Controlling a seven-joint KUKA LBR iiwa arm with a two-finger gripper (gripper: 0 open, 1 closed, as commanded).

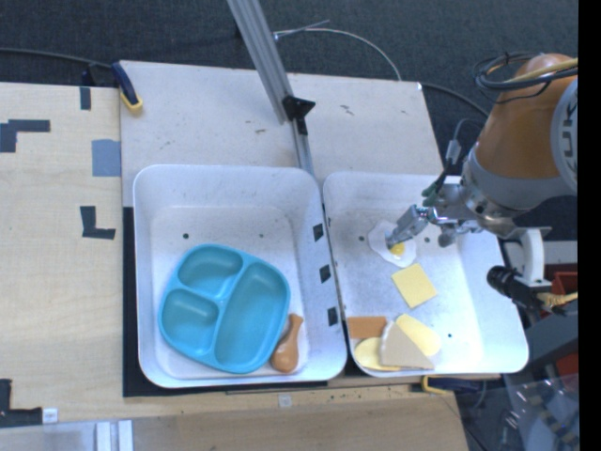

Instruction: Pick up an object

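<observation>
Camera view, looking down at a slant: two white bins side by side. Left bin [150, 252] holds a blue divided plate [225, 306], with a brown toy drumstick [287, 344] touching the plate's rim at 4 o'clock. Right bin [488, 336] holds the play food.

Gripper [402, 238] hangs low in the right bin's upper middle, at the 9 o'clock end of the grey-and-orange arm [521, 139]. Its tips sit over a toy fried egg [387, 243], white with a yellow spot. Cannot tell whether the fingers are spread or pressed together; too small and blurred.

Fried egg looks the likeliest target, being right beneath the tool. Judged light, thin, stiff plastic, probably slick; lying flat, so little to bite on. Best hold is across an edge or the raised yolk. Roughly round, no clear long axis or heading.

Other candidates: yellow cheese slice [414, 285] just toward 5 o'clock of the egg, a flat square with corners near 12 and 6. At the bin's 6 o'clock wall, an orange block [366, 327], a tan wedge [407, 345] and a pale yellow piece [369, 353], crowded and touching.
</observation>
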